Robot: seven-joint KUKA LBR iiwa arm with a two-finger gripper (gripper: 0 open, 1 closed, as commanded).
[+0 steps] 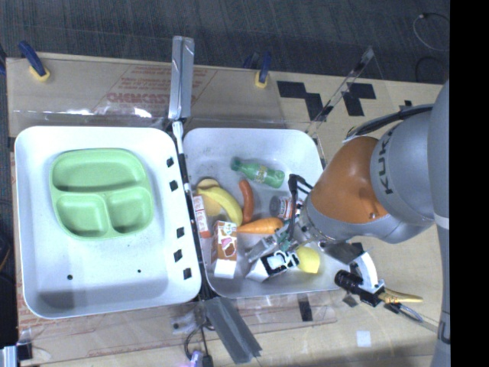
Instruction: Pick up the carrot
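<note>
My arm (397, 182): grey casing with an orange band, reaching over the right bin's right wall; the raised letters "KU" read on the casing, the rest of the word cut off by the curve.
Cardboard backing (145, 90): behind both bins, printed in red; the lettering is too faint and glared to read.
Left bin (30, 281): just left of the right bin, holding a green divided tray (102, 192).
Right bin (252, 138): the landmark for what follows; its front right corner is hidden under my wrist.
Banana (221, 202): left part of the right bin, just left of the carrot.
Green bottle (260, 172): toward the right bin's back wall; its label cannot be read.
Carton (225, 249): front left of the right bin, red and brown printed face, text too small to make out.
Carrot (260, 225): centre of the right bin, lying crosswise, its right end close to my gripper.
Red sausage-like item (246, 196): just behind the carrot.
Lemon (309, 260): front right of the right bin, partly under my wrist.
My gripper (281, 245): low in the right bin, in front of the carrot's right end; amid the clutter I cannot tell its state.
</note>
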